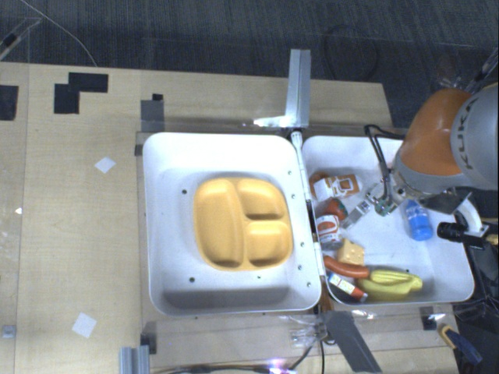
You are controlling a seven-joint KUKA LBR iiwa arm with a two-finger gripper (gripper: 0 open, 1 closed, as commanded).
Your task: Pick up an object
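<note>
Wooden bench (70,232): two white bins (168,287), yellow tray (242,223) inside left.

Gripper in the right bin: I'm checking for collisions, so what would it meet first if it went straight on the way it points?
The gripper seems to point down-left. First in line looks to be the small red-and-white packet, though depth is hard to judge from above.

A pale wood-grain table (70,232) fills the lower part of the view, with dark grey carpet (203,18) beyond its far edge. Black angular marks (78,90) sit near the table's left corner, and small pale squares (104,164) lie on the wood. A metal bracket (297,88) stands at the table's far side. The light is even.
</note>
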